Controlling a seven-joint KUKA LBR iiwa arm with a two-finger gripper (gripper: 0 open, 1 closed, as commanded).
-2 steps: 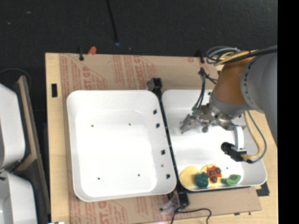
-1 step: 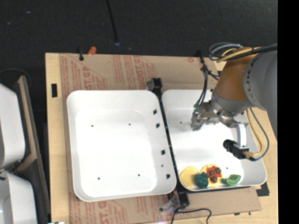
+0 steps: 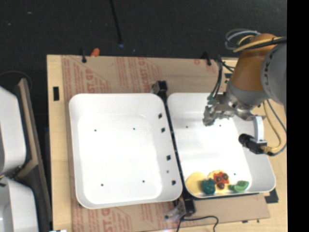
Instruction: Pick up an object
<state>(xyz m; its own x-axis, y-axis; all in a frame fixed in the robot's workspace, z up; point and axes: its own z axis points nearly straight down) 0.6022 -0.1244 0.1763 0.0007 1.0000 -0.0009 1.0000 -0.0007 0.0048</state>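
Note:
Several small objects lie bunched at the near edge of the right bin [image 3: 203, 144]: a pale yellow piece [image 3: 194, 181], a teal one [image 3: 208, 187], a red one [image 3: 221, 177] and a green one [image 3: 240, 185]. My gripper [image 3: 212, 113] hangs over the far part of that same bin, well away from the cluster. The grey arm with its orange band [image 3: 251, 66] reaches in from the upper right. Nothing shows between the gripper's tips.
The left bin [image 3: 120, 149] sits beside the right one, with a black divider with clips [image 3: 168, 139] between them. Both rest on a cardboard-covered bench [image 3: 120, 74]. A black cable fitting [image 3: 252, 143] hangs over the right bin's right side.

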